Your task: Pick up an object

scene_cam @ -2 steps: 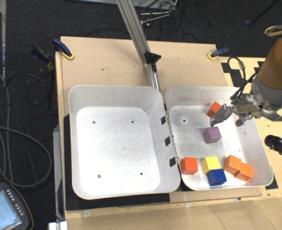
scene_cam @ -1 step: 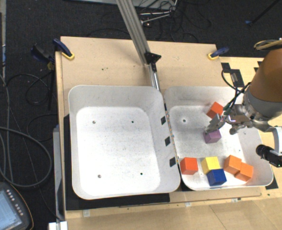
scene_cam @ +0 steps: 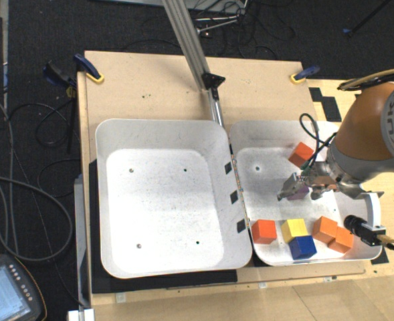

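Though its grip state is unreadable, the pincer (scene_cam: 291, 191) low over the right bin (scene_cam: 263, 158), near an orange block (scene_cam: 302, 154).

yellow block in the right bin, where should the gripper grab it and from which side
Judging from the camera view, come straight down on the yellow block and close on its left and right faces. The blue block sits against its near side, while the orange block to its left leaves a gap. The gripper hovers just behind it.
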Controlling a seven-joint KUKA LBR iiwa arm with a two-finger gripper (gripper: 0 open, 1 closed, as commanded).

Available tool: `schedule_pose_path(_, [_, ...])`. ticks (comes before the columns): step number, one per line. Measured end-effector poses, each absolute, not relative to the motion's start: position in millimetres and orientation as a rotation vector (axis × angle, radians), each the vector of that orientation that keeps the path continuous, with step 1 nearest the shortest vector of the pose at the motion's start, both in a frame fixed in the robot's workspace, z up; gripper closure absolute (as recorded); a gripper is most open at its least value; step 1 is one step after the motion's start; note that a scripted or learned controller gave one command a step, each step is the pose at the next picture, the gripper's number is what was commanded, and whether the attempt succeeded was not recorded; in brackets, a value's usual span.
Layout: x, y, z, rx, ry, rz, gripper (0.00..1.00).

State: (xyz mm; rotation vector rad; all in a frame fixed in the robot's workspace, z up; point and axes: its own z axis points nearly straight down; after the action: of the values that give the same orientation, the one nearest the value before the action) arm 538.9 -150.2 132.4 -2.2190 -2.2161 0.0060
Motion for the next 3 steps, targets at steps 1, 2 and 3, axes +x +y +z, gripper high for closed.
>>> schedule_pose_path(1, [541.3,-151,146,-2.223,-2.222,-0.002,1.00])
schedule_pose_path(2, [546.4,-147,209,-2.223,-2.230,-0.006,1.00])
schedule_pose_path(3, [548.3,-147,263,-2.222,-2.230,-0.006,1.00])
